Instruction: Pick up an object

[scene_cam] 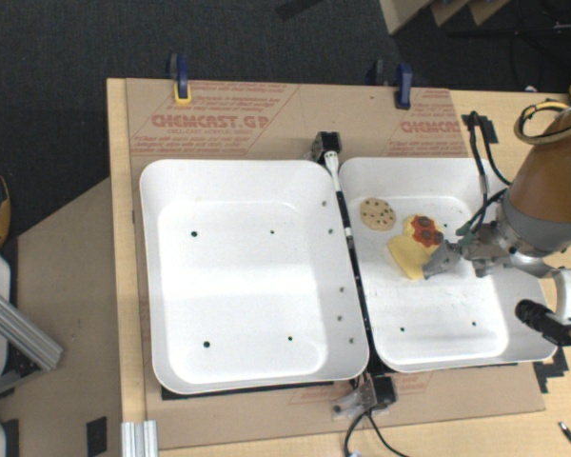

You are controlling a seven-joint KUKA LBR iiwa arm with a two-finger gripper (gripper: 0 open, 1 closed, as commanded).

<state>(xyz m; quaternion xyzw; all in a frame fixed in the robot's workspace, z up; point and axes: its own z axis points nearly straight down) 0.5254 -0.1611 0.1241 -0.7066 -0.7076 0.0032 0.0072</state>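
In the right bin (438, 341) lie three small objects close together. A round tan cookie with dark chips (377, 214) sits toward the far left. A red and orange piece (423, 229) lies to its right. A yellow wedge (406, 256) rests just in front of them. My gripper (442, 258) reaches in from the right, low over the bin floor, its grey tip touching or nearly touching the right side of the yellow wedge, just below the red piece. Nothing shows between its fingers.
The left bin (171, 284) is next to the right one, divided by a raised shared rim (347, 255). Black cables (481, 150) run over the right bin's far right edge. Blue clamps (403, 84) hold the brown board at the back.
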